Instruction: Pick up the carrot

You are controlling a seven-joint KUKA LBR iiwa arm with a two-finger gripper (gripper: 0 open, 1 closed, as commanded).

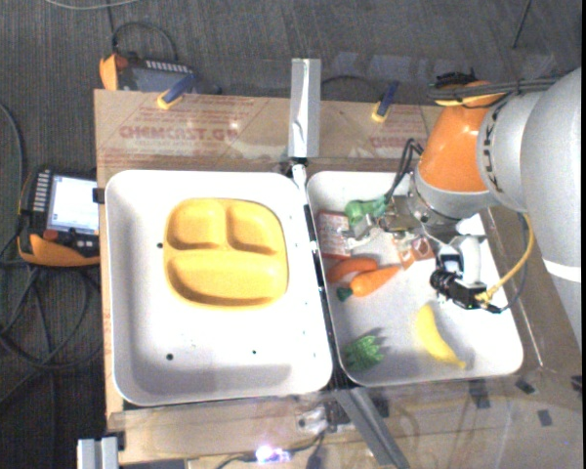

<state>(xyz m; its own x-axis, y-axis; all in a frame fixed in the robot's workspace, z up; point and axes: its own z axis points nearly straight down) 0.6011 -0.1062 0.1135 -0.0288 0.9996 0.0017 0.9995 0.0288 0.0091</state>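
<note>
The carrot [374, 281] lies in the right bin [508, 355], in the middle of the frame's right half. It is tilted, with its green end at the lower left and its orange body rising toward the upper right. Just above it, almost touching, lies a second orange-red piece [349, 266]. The gripper [410, 233] is over the upper part of this bin, just beside the upper right end of the carrot. I cannot tell if its fingers are open or closed, because the wrist covers them, and no object is visible between them. Near the gripper, on its left side, is a green item [363, 209] on a printed packet [332, 231]. At the bottom of the right bin are a small green vegetable [364, 351] and a banana [436, 336]. The left bin [137, 360] holds a yellow divided tray [227, 251].
</note>
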